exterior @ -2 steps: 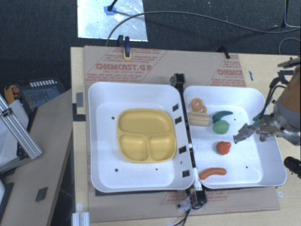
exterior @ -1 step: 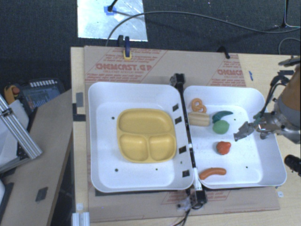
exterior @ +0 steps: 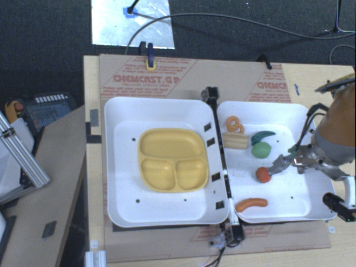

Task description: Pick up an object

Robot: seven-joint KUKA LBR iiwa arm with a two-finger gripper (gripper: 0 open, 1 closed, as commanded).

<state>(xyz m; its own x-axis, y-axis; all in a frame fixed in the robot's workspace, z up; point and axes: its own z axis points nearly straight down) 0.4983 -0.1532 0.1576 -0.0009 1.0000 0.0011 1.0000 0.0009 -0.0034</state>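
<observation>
- The task names no 1 object; the nearest candidate to the gripper (exterior: 272,169) is a small orange-red ball (exterior: 263,175), lying on the floor of the right bin (exterior: 289,204), about midway between its far and near walls.
- The gripper reaches in from the right and its tip sits right at the ball's right edge, seemingly touching it. Whether the ball is actually clamped is not visible, and I cannot tell the gripper's state.
- Just far of the ball lies a green round piece (exterior: 261,149) with a dark green pepper-like piece (exterior: 264,135) touching its far side.
- Left of those, a tan bread-like roll (exterior: 235,142) lies against the bin's left wall, with a brown pretzel (exterior: 234,124) just beyond it on the far side.
- Near the bin's near wall lies an orange sausage shape (exterior: 251,204), well apart from the ball.
- The arm (exterior: 338,129), grey with an orange band, stands over the right bin's right edge.
- The left bin (exterior: 122,204) holds a yellow 3-compartment plate (exterior: 171,159) in its middle.
- Both bins sit side by side on a cardboard sheet (exterior: 167,77) on the tabletop (exterior: 92,88).
- A yellow-and-blue clamp (exterior: 150,57) sits at the sheet's far edge.
</observation>
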